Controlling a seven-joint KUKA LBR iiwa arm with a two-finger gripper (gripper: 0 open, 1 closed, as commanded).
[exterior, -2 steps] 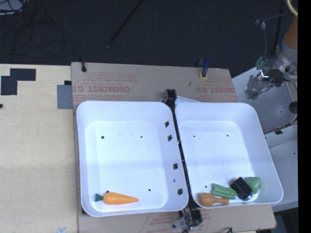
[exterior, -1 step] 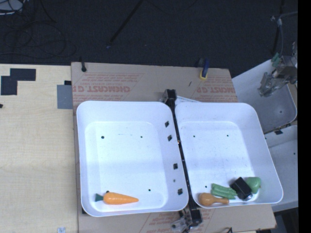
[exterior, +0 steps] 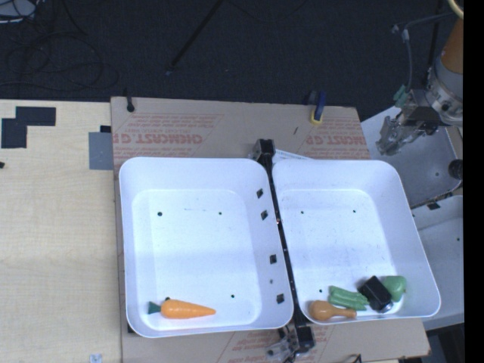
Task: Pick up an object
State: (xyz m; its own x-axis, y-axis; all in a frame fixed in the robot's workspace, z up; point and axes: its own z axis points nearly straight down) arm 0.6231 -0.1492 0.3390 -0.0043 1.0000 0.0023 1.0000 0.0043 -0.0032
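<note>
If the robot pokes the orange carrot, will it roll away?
Probably a little. The carrot looks round and tapered, so it would likely roll in a curve, and the left bin wall beside it should stop it. It looks like smooth plastic, so maybe slippery and light.

The arm (exterior: 454,59) stands at the far right, its orange band uppermost, with the gripper (exterior: 393,136) hanging beneath, pointing left.
</note>
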